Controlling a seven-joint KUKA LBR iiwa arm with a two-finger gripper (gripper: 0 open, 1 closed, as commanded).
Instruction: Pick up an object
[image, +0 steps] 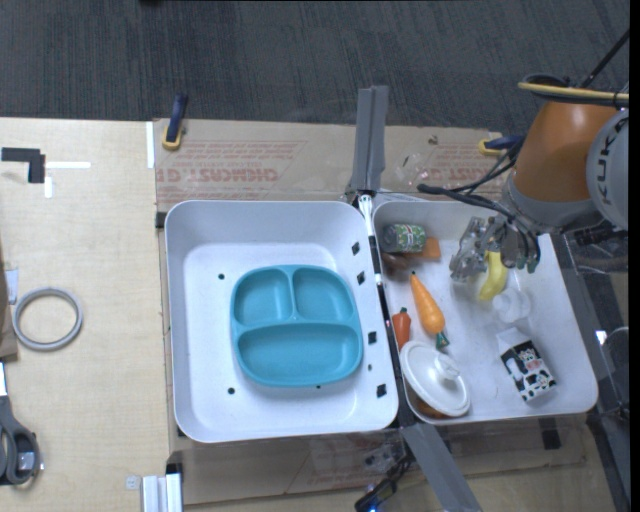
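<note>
Banana (492, 276) lies in the right bin (560, 400), just right of the carrot (428, 306), with the gripper (490, 250) directly over its upper end, placed for a grab. Whether the jaws are apart or clamped on it cannot be told.

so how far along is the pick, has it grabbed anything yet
Done: the gripper is down in the right bin, at the banana. In hand: unclear; a grasp isn't visible. Left: securing and lifting it. The carrot and lid lie untouched.
</note>
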